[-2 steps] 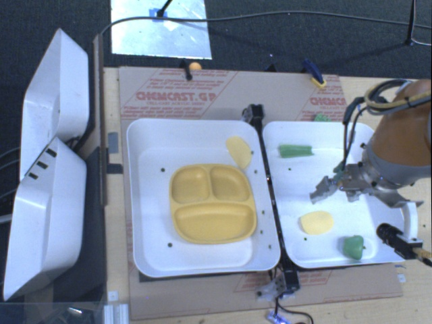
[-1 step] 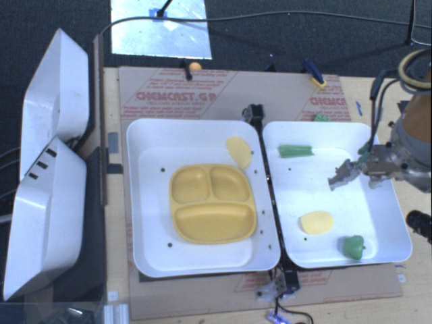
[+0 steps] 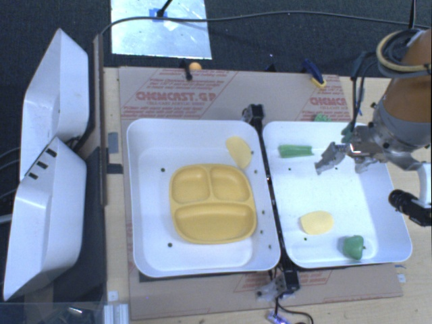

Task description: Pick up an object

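My gripper hangs over the upper part of the right bin, open, with nothing between its fingers. Just to its left a long green piece lies near the bin's far wall. A flat yellow oval rests lower in the same bin, and a green pepper-like lump sits at the near right corner. The left bin holds a yellow divided plate and a small yellow oval leaning by its right wall.
The arm's grey and orange wrist comes in from the upper right. A black fitting sticks in at the right bin's edge. White covers stand left of the bench, and a clamp sits between the bins.
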Action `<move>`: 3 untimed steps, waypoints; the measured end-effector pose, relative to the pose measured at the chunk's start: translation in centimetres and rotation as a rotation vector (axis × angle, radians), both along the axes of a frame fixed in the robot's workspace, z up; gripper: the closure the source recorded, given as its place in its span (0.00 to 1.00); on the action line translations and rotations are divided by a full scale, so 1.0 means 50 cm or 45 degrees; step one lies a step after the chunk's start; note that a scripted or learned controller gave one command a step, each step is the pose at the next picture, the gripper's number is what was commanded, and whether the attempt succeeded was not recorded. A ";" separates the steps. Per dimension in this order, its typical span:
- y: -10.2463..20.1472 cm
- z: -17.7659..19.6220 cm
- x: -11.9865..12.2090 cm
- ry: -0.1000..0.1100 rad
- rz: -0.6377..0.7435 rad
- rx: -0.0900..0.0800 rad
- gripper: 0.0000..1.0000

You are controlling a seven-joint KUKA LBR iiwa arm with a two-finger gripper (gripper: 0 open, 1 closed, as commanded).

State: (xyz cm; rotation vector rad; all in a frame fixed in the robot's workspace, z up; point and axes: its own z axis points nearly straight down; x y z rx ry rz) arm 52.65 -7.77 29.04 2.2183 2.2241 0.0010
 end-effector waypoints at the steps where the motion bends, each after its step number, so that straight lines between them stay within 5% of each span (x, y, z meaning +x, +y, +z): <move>1: -0.006 0.053 0.095 -0.003 -0.002 -0.001 0.00; 2: -0.037 -0.377 -0.024 0.017 -0.006 0.001 0.00; 3: -0.082 -0.277 0.039 -0.005 -0.004 -0.002 0.00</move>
